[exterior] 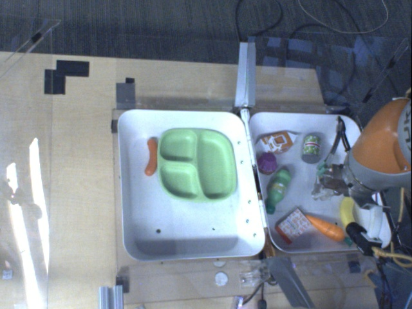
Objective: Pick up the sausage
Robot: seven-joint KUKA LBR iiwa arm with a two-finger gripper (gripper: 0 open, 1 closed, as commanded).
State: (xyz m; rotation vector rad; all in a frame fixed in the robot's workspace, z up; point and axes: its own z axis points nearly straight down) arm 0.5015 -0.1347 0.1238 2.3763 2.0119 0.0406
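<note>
The sausage, a short orange-red link, lies lengthwise in the left bin, just left of the green divided plate and close to the bin's left wall. My gripper hangs low over the right bin, near its right side, below the small can. It is far to the right of the sausage, and I see nothing held in it.
In the right bin lie a snack packet, a purple item, a green bottle, a patterned box, a carrot and a yellow item. A metal divider runs between the bins at the back.
</note>
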